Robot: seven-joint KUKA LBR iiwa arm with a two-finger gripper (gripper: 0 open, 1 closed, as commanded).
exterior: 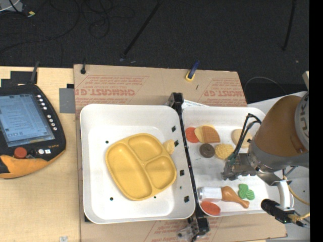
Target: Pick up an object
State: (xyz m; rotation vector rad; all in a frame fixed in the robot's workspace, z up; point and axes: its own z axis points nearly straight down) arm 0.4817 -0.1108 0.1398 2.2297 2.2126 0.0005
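Toy food items sit scattered in the right bin, none of them between my gripper's tips. My gripper is low over the bin floor, mid-bin; can't tell if it's apart or together, the dark housing hides that from this angle. Nearest pieces: a yellow ridged round just above-left of gripper, a dark brown disc beside it. Further left, an orange-tan wedge touching a red slice. A pale round piece lies near the arm's cable. Below gripper: green piece, drumstick w/ tan end, white block at its left, red piece by the front wall. My grey arm w/ orange band covers the bin's right side.

Left bin holds a yellow divided plate, tilted diagonally, 3 compartments. Both bins rest on cardboard on the bench. Control pendant lies at far left, screen lit.
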